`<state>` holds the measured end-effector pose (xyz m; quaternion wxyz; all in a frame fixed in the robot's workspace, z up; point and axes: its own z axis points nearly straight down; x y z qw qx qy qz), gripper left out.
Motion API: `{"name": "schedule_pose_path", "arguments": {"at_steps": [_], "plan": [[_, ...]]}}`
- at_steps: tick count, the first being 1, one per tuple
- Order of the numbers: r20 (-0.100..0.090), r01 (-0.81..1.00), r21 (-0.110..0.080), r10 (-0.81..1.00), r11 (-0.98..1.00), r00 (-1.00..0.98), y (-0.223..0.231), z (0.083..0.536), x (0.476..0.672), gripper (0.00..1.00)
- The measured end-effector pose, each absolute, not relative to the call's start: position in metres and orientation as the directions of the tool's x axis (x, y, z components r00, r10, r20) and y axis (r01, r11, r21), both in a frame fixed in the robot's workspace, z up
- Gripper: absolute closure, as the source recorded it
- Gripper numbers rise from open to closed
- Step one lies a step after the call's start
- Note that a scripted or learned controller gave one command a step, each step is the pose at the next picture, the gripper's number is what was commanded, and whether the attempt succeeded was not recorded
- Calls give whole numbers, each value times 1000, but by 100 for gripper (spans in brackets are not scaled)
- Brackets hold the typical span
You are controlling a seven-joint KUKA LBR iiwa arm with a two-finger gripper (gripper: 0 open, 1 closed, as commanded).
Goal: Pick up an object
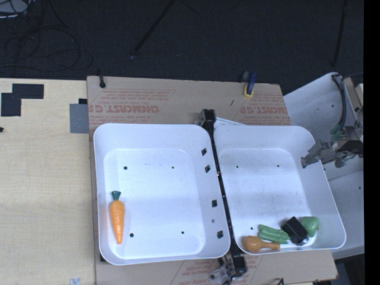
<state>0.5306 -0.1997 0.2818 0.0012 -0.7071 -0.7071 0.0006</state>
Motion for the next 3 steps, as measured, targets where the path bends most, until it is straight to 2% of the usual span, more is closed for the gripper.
{"name": "schedule_pose_path", "arguments": {"at_steps": [1,2,3], "plan": [[5,1000,-11,1000,5,-5,-162,158,596,0],[2,1000,-4,1000,4,-4,-131,82,644,0],[0,1000,-2,1000,2,-2,-133,98,644,100]]}}
